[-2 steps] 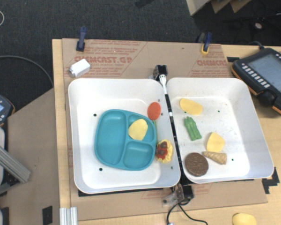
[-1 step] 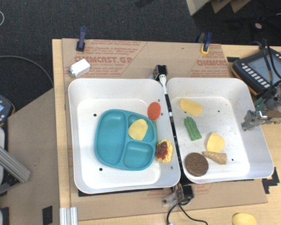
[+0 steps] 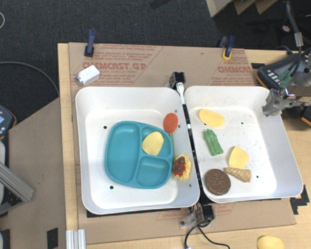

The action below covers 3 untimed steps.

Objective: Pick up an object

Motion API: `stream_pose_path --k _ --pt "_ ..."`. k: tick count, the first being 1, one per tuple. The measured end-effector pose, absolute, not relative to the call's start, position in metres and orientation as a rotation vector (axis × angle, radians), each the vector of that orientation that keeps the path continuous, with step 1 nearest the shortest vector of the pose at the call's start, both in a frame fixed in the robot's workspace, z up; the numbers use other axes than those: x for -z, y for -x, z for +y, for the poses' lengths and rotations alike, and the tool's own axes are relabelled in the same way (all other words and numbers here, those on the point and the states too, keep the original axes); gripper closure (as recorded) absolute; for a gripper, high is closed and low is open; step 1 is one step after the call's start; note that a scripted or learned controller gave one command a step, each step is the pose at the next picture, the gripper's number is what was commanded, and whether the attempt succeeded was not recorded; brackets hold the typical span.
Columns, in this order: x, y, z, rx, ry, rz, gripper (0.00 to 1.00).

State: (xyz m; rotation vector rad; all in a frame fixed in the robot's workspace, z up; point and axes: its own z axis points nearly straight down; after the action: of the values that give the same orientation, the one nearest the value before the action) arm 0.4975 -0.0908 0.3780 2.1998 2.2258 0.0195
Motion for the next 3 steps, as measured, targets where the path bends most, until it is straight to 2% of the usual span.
stream_pose_path --k 1,2,3 --pt "-0.460 -0.480 -0.020 -0.015 -2.206 2.226 1.00" --pt "-0.271 -0.477 -0.042 0.020 -2.234 2.227 1.00" --pt "-0.485 -0.502 0.009 -0.027 -2.204 2.217 1.00"
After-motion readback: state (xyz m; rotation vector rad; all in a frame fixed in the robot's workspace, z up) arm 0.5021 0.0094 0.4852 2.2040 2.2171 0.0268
